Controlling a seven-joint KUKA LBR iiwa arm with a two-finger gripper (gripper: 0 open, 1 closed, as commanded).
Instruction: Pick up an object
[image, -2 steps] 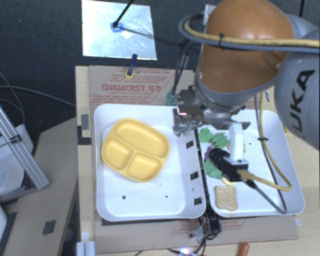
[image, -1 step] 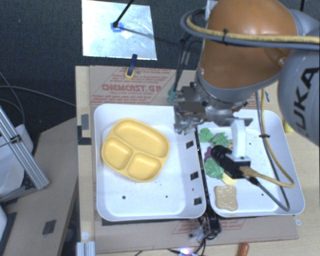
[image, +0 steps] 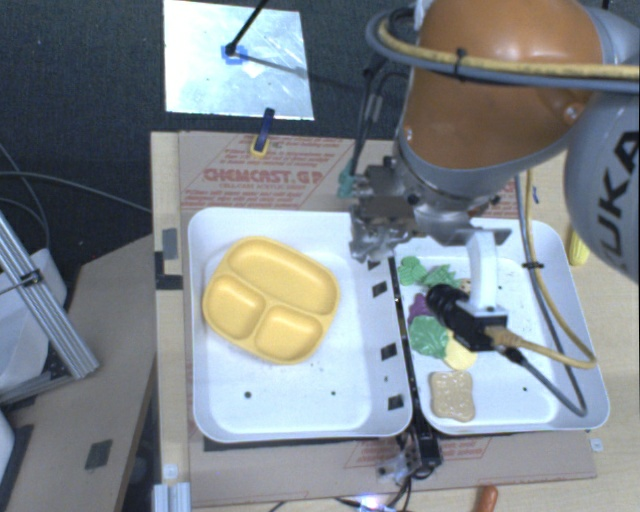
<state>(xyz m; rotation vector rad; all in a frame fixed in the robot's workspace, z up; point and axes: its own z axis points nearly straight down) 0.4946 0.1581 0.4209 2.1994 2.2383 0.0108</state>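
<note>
Toy food (image: 440, 330) crowds the right bin's (image: 560, 400) inner edge, beneath the arm (image: 500, 90).

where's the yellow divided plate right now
The yellow divided plate lies in the left white bin in the camera view, towards its upper left, well apart from the gripper over the divider between the bins.

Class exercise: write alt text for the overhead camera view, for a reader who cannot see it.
A grey and orange robot arm reaches from the right over two shallow white bins. The left bin holds a yellow divided tray; the right bin holds green toy pieces and a tan cracker-like piece.
</note>
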